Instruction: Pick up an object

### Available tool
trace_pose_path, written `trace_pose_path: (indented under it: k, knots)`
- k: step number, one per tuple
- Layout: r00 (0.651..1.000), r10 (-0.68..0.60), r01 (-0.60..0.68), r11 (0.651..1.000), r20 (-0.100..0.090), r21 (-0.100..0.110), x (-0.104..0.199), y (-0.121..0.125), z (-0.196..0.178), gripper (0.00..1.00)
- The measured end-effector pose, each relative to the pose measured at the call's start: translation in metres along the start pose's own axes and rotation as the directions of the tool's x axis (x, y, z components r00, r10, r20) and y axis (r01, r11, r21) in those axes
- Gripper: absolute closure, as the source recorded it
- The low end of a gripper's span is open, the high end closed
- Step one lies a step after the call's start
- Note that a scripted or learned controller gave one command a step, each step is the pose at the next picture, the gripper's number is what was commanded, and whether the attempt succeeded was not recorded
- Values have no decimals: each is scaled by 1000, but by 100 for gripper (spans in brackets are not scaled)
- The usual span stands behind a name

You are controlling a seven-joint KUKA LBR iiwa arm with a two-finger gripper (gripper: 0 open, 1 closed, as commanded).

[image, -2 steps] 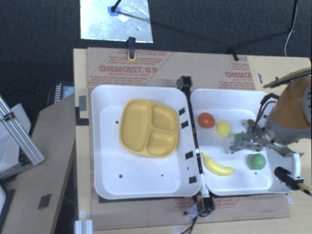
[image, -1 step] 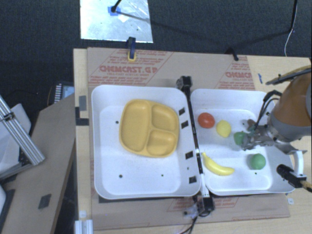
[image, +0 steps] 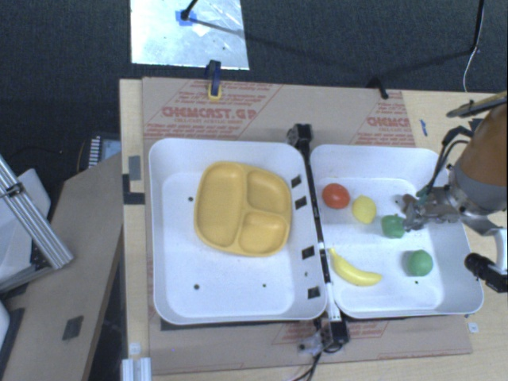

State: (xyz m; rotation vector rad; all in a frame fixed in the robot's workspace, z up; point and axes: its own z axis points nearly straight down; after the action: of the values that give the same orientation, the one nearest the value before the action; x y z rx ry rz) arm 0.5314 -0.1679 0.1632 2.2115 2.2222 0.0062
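The right bin holds several pieces of toy fruit. A red tomato lies at its left, with a yellow lemon beside it. A small green fruit sits in the middle, a larger green ball lies nearer the front, and a banana rests by the left wall. My gripper reaches in from the right, low over the bin, with its tip right against the small green fruit's right side. Nothing is visibly lifted.
The left bin holds a yellow divided plate. A black divider with clips runs between the bins. The arm's orange-banded wrist hangs over the right bin's right edge. A cardboard sheet lies under both bins.
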Motion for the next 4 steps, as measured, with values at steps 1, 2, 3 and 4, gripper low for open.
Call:
trace_pose_path:
  k: [1,2,3,4]
  knots:
    - [1000,-1,1,1000,0,0,1,13,-54,100]
    - [1000,-1,1,1000,0,1,1,14,-94,100]
    - [1000,-4,4,1000,-4,7,57,0,-83,100]
    - [1000,-5,5,1000,-4,5,107,1,-71,100]
